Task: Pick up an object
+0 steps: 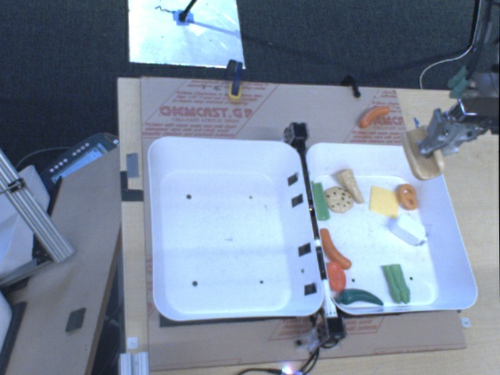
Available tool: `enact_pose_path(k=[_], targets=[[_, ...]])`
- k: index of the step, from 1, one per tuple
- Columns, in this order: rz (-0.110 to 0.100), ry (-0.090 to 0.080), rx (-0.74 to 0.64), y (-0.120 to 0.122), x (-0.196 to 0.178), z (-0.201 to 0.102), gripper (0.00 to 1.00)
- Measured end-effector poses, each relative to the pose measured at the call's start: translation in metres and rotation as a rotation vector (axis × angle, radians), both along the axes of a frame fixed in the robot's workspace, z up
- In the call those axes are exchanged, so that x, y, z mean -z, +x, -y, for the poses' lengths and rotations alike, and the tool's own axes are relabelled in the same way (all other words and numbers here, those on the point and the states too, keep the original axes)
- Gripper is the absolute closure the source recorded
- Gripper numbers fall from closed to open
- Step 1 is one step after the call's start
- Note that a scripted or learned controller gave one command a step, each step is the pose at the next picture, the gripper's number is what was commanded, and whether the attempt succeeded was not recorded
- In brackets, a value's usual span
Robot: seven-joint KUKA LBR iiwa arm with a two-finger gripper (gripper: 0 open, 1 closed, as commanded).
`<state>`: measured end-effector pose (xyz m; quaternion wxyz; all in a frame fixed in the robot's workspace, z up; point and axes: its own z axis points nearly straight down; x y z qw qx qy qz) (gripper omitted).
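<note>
Gripper [437, 135]: seen at the upper right, above the top-right corner of the right bin [461, 276].
Held item: a flat tan piece [424, 158], like a bread slice, hangs at the jaws; it appears to be pinched between them, so the jaws are judged clenched on it.
Position of item: over the bin's rim, near the edge of the worktop [234, 104].
Remaining in right bin: cookie [338, 199], yellow block [383, 201], doughnut [406, 196], cone [351, 185], white block [407, 231], green pieces [396, 282], red sausage [335, 249], dark green pepper [358, 296].
Outside bins: an orange sausage [374, 116] lies on the cardboard behind the right bin.
Left bin [226, 229]: bare white floor.
Stage: pick judged largely done.
Risk: the grasp looks to be at the piece's top edge only; a slip could be caused by swing or a sudden move, and the piece could then fall outside the bin.
</note>
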<state>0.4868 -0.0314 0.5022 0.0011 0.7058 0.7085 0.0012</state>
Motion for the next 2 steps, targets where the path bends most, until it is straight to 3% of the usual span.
enact_pose_path(k=[1, 2], targets=[[0.000, 0.000, 0.001, 0.000, -0.001, -0.010, 1.00], [-0.003, -0.001, 0.004, 0.000, 0.045, -0.001, 1.00]])
